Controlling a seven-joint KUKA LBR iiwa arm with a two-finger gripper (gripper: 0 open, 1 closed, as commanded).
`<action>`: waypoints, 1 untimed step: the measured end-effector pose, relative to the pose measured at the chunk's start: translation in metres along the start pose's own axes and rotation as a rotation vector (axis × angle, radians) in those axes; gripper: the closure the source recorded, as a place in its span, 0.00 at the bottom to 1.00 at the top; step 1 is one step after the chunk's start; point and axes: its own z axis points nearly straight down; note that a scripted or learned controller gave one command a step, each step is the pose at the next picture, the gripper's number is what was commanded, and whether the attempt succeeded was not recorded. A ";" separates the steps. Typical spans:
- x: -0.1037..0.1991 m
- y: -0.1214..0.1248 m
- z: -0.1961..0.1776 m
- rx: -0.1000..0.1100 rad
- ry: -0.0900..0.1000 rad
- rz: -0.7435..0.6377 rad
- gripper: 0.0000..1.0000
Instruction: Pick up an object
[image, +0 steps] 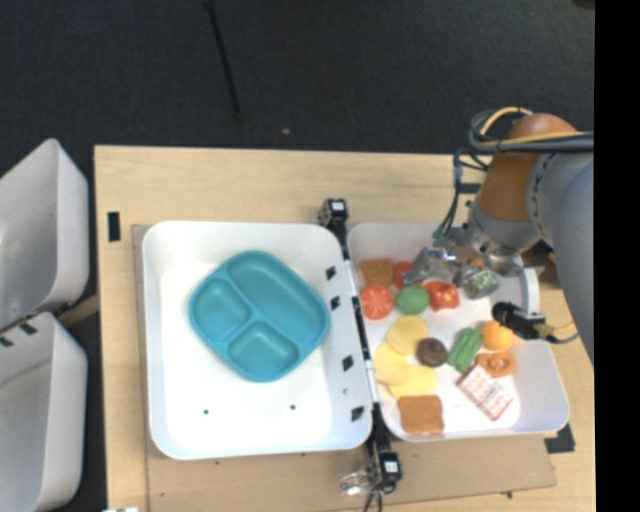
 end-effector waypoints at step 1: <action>-0.001 0.001 -0.013 -0.005 -0.001 0.000 1.00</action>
